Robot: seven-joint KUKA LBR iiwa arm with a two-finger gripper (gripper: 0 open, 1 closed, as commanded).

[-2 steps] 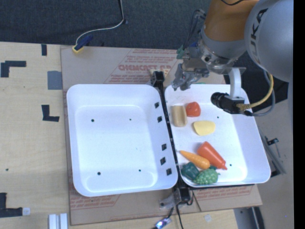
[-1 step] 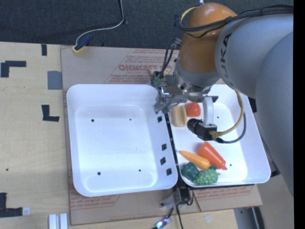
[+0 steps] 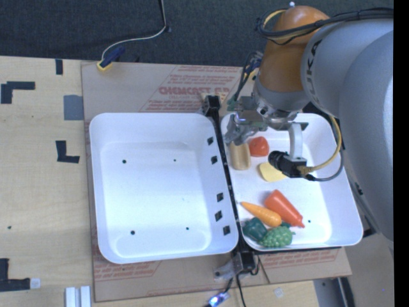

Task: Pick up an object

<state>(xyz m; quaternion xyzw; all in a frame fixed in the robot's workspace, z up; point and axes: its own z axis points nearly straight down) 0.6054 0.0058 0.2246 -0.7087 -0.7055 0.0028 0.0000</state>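
Pincer hangs low over the far left corner of the right-hand bin, just above a tan, upright block that stands against the divider between the two bins; from where I stand I cannot tell whether it is spread or closed, and nothing shows clearly between its tips. Right beside that block lies a small red piece, and a little nearer sits a pale yellow piece, close to a black fitting on a cable that loops down from the wrist. Toward the near end of the same bin an orange carrot lies slantwise, touching a red pepper-like toy on its right. Below them a dark green piece and a knobbly green cluster sit side by side against the near wall. The grey arm with its orange band comes in from the right and covers much of that bin's far edge. The left-hand bin sits alongside on a sheet of brown cardboard on the bench.
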